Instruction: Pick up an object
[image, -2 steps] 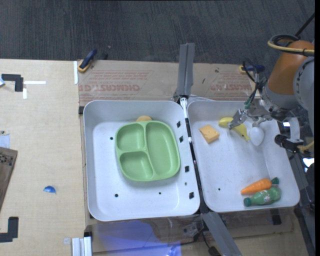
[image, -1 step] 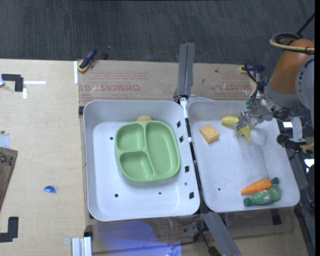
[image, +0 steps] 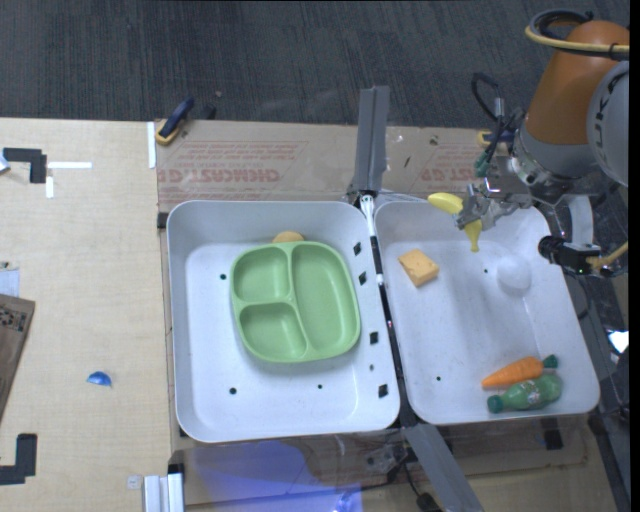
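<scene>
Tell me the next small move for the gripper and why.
Probably lift straight up a little and check the hold. The gripper sits at the far edge of the right bin, and a yellow banana-like piece shows at its tip, but whether it is truly held is unclear. The sponge, carrot and green bottle lie apart, nearer the camera.

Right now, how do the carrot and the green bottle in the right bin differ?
The carrot is orange with a green top and tapers to a point; the green bottle is green and blunter. The carrot lies farther from the bin's near edge; the bottle lies nearer it. Both lie on their sides, tilted alike, close together in the right bin's near corner.
</scene>
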